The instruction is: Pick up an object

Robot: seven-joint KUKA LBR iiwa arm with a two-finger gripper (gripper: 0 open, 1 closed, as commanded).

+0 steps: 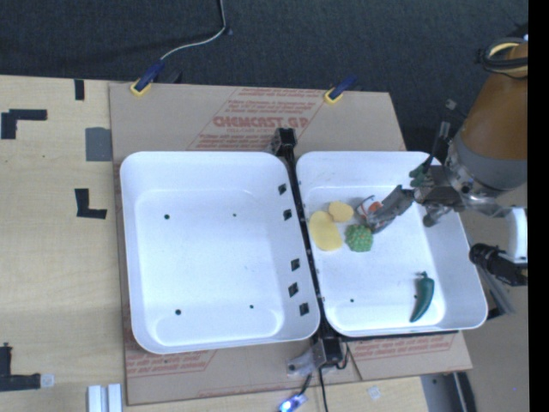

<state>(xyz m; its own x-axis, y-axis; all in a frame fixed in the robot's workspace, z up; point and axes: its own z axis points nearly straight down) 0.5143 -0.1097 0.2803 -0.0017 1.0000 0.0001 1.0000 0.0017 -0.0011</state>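
A left bin sits beside a right bin holding two yellow pieces, a green broccoli and a green pepper, as the gripper hovers just above the broccoli, its grip impossible to tell.
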